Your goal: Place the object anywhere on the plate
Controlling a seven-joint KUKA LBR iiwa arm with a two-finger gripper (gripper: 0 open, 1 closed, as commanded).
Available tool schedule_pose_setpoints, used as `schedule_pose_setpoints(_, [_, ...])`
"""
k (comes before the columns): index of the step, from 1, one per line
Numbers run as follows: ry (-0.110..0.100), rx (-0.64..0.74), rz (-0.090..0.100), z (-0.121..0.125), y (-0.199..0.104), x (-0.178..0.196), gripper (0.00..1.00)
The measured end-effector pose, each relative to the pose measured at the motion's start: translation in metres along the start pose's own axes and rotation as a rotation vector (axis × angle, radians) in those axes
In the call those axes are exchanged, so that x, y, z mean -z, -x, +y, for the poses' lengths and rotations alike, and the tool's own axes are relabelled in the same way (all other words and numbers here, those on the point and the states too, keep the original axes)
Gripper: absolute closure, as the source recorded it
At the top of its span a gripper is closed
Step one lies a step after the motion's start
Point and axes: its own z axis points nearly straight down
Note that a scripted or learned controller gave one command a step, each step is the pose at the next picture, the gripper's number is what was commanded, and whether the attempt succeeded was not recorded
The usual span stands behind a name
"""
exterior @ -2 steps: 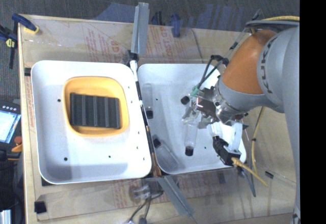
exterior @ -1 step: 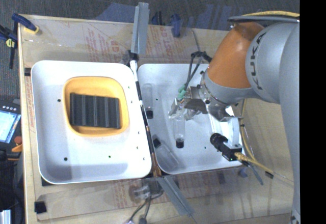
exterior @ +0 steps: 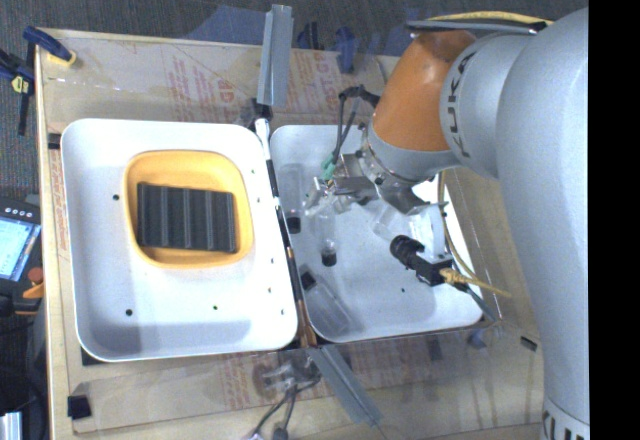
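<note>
Left bin (exterior: 90, 308): white, shallow, sits on the bench (exterior: 150, 68). A yellow plate (exterior: 185, 164) lies in its upper middle, a rounded rectangle.

Block (exterior: 188, 216): dark and ribbed, lying flat on the plate inside the yellow rim. Its long axis runs left-right across the view, dipping slightly toward the right end. The grooves run the short way, top to bottom. The yellow rim shows on all four sides of it, widest at the top.

Right bin (exterior: 400, 318): white, just beside the left one, and the two edges meet along a dark strip. A small dark piece (exterior: 328, 253) stands on the floor left of centre. Its shape is too small to make out.

My pincer (exterior: 335, 190) hangs over the upper left part of the right bin, well apart from the block and the plate. I see nothing held in it. The tip is pale against the white floor and tangled with wires, so I cannot tell whether it is wide or narrow.

My arm (exterior: 530, 148) comes in from the right, grey, with the orange band (exterior: 425, 98) above the wrist. A black plug (exterior: 415, 258) with a yellow cable hangs below the wrist over the bin.
</note>
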Motion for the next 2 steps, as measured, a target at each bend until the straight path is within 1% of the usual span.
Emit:
schedule_pose_setpoints(1, [0.002, 0.111, 0.000, 0.049, -0.057, 0.001, 1.00])
schedule_pose_setpoints(2, [-0.002, 0.176, 0.001, 0.029, -0.092, 0.001, 1.00])
